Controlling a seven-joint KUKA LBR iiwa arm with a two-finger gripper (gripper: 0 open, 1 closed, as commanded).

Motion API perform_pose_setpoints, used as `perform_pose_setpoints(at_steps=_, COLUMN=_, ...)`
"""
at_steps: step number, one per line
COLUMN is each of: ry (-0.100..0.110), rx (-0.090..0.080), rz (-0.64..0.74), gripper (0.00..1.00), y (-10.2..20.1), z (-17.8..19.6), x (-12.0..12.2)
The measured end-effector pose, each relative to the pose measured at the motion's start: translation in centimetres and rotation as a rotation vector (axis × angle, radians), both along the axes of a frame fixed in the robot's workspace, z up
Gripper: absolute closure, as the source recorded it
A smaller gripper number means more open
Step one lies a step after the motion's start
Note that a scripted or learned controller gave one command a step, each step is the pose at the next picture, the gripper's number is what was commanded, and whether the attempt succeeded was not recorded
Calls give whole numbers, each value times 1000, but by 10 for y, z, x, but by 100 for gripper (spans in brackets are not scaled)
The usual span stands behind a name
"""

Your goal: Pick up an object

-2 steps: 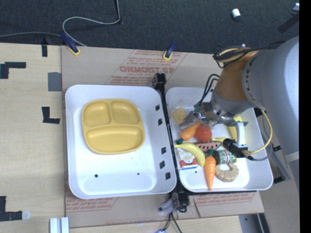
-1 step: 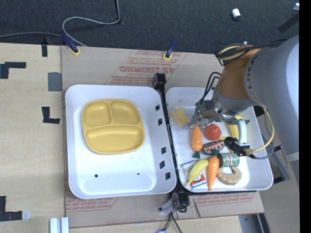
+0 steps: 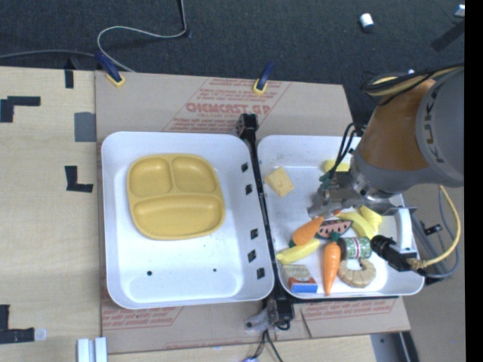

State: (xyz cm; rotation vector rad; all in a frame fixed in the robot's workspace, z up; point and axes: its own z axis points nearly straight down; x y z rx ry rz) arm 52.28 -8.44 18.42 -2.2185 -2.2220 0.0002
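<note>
I see the gripper [image 3: 329, 202] low in right bin [image 3: 302, 151] over toys [image 3: 332, 251]; jaw state I can't tell. Tray [image 3: 176, 196] in left bin [image 3: 121, 225].

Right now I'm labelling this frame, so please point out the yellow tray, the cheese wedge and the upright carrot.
yellow tray [image 3: 177, 196]: camera view, on its large front compartment.
cheese wedge [image 3: 280, 182]: camera view, on its top face.
carrot [image 3: 330, 265]: camera view, on the middle of its orange body.
</note>
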Motion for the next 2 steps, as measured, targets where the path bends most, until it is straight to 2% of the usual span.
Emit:
perform_pose_setpoints(at_steps=1, ry=1, rx=0, rz=0, gripper=0, y=0, z=0, x=0)
perform_pose_setpoints(at_steps=2, ry=0, rx=-1, rz=-1, gripper=0, y=-33, z=-89, x=8)
